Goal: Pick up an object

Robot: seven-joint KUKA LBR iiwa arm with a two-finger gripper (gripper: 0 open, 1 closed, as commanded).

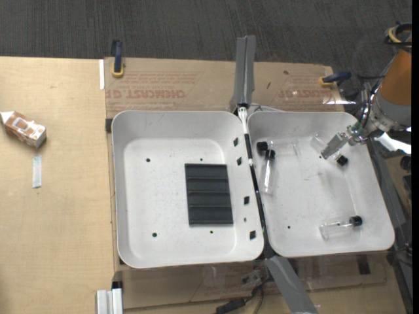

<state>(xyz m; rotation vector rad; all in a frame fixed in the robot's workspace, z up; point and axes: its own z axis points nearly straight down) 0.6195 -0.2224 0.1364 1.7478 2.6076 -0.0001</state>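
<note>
fingers [329,150] seemingly closed over nothing, a clear vial [340,226] well apart (right bin [308,244]).

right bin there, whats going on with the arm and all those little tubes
The arm reaches in from the right and its gripper hangs low over the upper part of the right bin, beside a small black-capped piece. Clear tubes lie around it: one near the left wall, one near the front. Nothing looks lifted yet. The left bin holds a black ribbed block.
</note>
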